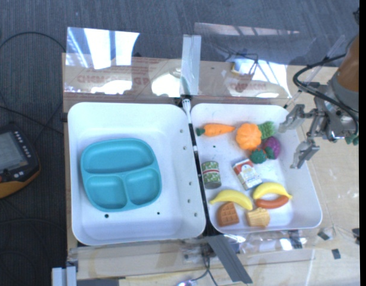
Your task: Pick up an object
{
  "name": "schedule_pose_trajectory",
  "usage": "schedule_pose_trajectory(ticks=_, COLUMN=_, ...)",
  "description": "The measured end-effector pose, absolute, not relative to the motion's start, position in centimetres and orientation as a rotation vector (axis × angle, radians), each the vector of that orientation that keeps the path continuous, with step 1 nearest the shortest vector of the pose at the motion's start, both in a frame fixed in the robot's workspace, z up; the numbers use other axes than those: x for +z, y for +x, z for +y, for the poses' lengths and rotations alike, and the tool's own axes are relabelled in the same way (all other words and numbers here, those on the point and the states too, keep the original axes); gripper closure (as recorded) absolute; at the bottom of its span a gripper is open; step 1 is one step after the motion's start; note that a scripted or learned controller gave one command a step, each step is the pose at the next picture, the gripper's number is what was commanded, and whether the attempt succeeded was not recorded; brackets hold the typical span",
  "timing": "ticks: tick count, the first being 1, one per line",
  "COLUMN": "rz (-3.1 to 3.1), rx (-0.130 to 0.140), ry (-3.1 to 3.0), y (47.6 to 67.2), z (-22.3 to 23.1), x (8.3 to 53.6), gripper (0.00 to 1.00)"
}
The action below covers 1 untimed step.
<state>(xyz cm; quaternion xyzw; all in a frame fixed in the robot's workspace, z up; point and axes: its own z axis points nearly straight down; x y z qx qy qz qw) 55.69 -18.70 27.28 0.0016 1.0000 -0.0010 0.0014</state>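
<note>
My gripper (297, 137) hangs open at the right rim of the right bin (302, 186), its two fingers spread apart with nothing between them. Toy food lies in that bin: a carrot (216, 130), an orange pumpkin (249, 136), broccoli (267, 128), a purple fruit (272, 147), a small green piece (258, 155), a green can (211, 174), a red-and-white carton (248, 174), two bananas (232, 198) (271, 190), a sausage (272, 202), a waffle (227, 214) and a yellow piece (258, 218). The gripper is to the right of the purple fruit, apart from it.
The left bin (171, 124) holds a teal divided plate (120, 173). A clear plastic wall (191, 64) stands behind both bins. A black-and-orange device (10, 159) and cables lie on the floor at left.
</note>
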Motion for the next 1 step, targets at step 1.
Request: schedule_pose_trajectory(ticks=1, rz=3.122, rx=-0.011, ry=0.029, y=55.02, z=-17.35, x=10.39, gripper=0.00)
